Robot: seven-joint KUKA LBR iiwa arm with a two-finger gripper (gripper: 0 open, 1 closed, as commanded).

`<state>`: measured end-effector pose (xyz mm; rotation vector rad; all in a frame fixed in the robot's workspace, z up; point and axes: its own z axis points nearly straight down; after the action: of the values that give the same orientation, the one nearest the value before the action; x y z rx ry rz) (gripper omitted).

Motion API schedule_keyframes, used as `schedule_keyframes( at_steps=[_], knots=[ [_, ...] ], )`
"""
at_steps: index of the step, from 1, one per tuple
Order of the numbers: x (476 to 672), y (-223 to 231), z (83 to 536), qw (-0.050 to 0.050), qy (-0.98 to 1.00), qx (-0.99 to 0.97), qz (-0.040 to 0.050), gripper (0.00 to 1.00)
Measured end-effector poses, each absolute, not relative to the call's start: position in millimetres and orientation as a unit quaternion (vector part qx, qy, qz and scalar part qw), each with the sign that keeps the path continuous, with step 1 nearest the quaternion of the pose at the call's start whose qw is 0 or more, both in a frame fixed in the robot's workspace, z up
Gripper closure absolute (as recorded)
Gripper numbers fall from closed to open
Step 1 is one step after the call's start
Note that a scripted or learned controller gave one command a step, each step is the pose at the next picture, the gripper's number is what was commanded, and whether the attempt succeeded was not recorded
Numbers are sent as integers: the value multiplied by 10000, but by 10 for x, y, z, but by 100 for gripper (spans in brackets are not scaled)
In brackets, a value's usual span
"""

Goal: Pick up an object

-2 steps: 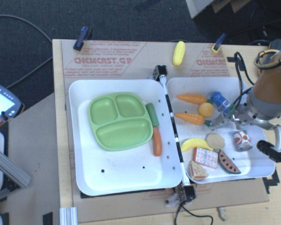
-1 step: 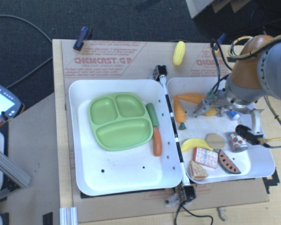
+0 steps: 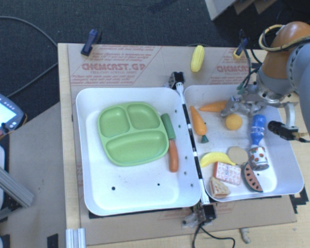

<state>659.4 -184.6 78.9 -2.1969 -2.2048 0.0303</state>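
In the left bin [image 3: 93,190] a green divided plate [image 3: 133,133] lies untouched. In the right bin [image 3: 292,174], the claw [image 3: 241,106] hovers at the orange ball's [image 3: 233,121] one o'clock; its spread I cannot tell. It should centre over the ball before closing.

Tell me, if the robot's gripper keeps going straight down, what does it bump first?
Probably the orange ball. The gripper hangs right over it, though height is hard to judge, and a carrot lies just beside it.

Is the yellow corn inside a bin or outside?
Outside. The yellow corn lies on the brown board above the right bin's top edge, not inside either white bin.
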Motion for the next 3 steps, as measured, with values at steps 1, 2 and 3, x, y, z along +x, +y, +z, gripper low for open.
schedule_keyframes(
  at_steps=[1, 2, 3],
  knots=[
    [5969, -1517, 844, 5, -7071, -7071, 1, 0],
    [6612, -2025, 937, 118, -7080, -7061, 78, 0],
    [5945, -1714, 842, 2, -7071, -7071, 2, 0]
  ],
)
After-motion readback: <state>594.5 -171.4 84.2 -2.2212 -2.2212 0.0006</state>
